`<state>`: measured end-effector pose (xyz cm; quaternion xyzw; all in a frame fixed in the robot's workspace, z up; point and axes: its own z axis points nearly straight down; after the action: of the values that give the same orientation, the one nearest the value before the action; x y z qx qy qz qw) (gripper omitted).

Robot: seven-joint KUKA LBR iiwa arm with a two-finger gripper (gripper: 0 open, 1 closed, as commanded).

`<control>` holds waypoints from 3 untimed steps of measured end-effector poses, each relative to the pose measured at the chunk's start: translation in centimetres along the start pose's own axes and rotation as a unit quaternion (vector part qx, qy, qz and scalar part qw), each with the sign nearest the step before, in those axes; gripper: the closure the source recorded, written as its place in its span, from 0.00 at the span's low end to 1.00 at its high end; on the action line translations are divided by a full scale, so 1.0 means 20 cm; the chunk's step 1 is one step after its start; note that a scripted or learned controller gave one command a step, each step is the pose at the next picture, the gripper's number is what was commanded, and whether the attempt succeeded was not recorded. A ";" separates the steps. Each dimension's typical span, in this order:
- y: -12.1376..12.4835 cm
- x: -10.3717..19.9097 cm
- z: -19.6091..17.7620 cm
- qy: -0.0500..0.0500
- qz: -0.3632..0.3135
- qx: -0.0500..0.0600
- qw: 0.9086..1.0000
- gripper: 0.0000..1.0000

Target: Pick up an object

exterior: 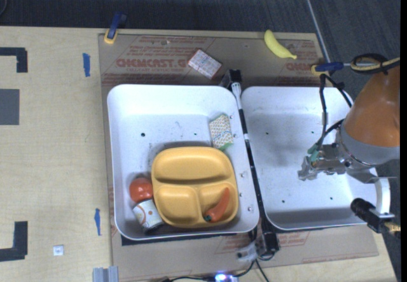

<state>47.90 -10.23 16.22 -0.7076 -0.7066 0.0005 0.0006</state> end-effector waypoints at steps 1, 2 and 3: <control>0.01 0.41 -0.11 0.000 -0.002 -0.002 1.000 1.00; 0.01 0.41 -0.11 0.000 -0.001 -0.002 1.000 0.00; 0.01 0.41 -0.11 0.000 -0.001 -0.002 1.000 0.00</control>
<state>48.02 -2.07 18.48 -0.7069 -0.7073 -0.0010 -0.0012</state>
